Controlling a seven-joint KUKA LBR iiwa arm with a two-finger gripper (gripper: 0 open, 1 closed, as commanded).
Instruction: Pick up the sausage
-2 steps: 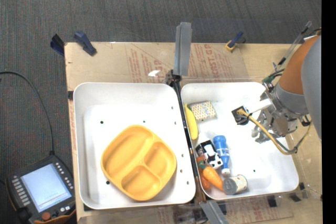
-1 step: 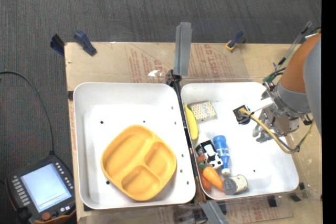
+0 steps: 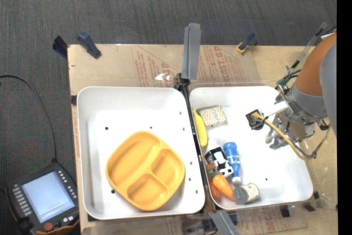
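Camera view, single frame. You had the two bins side by side on the brown bench top [image 3: 132,66], left bin [image 3: 88,113] and right bin [image 3: 291,184], meeting along the centre of the frame.

The left bin held a yellow divided plate [image 3: 145,170], lying flat in its lower middle.

The right bin's contents sat crowded along its left wall. Top to bottom there were a speckled block [image 3: 213,115], a yellow banana [image 3: 201,129] against the wall, a black-and-white item [image 3: 218,161] touching a blue bottle [image 3: 231,158], an orange carrot [image 3: 223,186] and a small can [image 3: 246,193] on its side.

The sausage [image 3: 212,190] was most likely the reddish-brown piece wedged between the carrot and the bin's left wall, at the lower left corner of the right bin (mostly hidden, so take that as tentative).

The arm [image 3: 314,82] came in from the right edge of the frame. The gripper [image 3: 273,139] hung over the right half of the right bin, well apart from the sausage and the cluster. Whether it was open or closed could not be told from this angle, and nothing showed in its grasp.

Your teach pendant [image 3: 44,198] lay at the lower left of the frame, on the floor.
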